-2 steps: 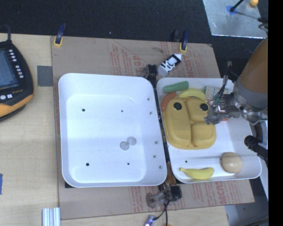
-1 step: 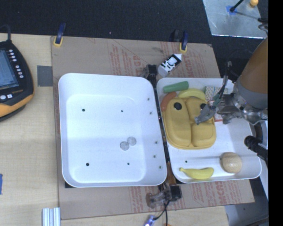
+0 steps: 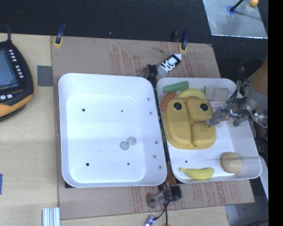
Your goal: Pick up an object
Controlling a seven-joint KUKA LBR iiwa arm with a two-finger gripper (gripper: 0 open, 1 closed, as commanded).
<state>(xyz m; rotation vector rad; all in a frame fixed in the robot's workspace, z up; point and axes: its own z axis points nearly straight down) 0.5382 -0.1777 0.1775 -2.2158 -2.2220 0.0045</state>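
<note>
On the bench below the fixed camera you see two shallow white bins side by side on a sheet of brown cardboard [image 3: 132,55]. The left bin [image 3: 70,126] carries two small round grey discs [image 3: 128,143] near its middle, touching each other. The right bin [image 3: 247,147] is crowded. A big yellow soft toy [image 3: 188,124] with two dark round eyes lies across its middle. Above it you find a green stick-shaped piece [image 3: 176,86] along the top wall, an orange piece [image 3: 167,99] peeking out at the toy's upper left, a yellow banana-like piece [image 3: 192,93] touching the toy's top, and a speckled square pad [image 3: 216,94] in the upper right corner. Near the bottom wall lie a yellow banana [image 3: 196,173] and, just right of it, a tan rounded lump [image 3: 231,162].

The arm comes in from the right edge, and the gripper [image 3: 218,118] sits low over the right bin, its metal tip just at the right flank of the yellow soft toy. You cannot tell from this angle whether it is released or clenched, and nothing is visibly grasped.

Around the bins you see a black and white object [image 3: 170,63] on the cardboard above the gap between them, blue and yellow clamps [image 3: 59,35] on the cardboard's top edge, and an orange-rimmed control pendant [image 3: 7,81] on the wooden bench at far left.
</note>
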